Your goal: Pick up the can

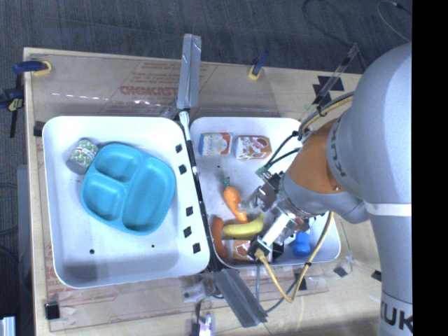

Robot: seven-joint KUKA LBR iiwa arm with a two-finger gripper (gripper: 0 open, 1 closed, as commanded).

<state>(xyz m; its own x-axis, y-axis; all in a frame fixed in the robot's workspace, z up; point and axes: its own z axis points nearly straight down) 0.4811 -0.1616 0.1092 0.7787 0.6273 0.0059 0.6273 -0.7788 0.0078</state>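
Two-bin gap is the issue. Jaws hang over the banana (243,227) in the bin (213,170) right of the blue plate (129,187); wide or narrow, can't tell. The can (82,154) sits at the plate's far-left corner, just beside it, well apart from the jaws. Likely needs a long traverse left, past the plate. Its axis is unclear.

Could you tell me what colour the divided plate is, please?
The divided plate is light blue, camera view.
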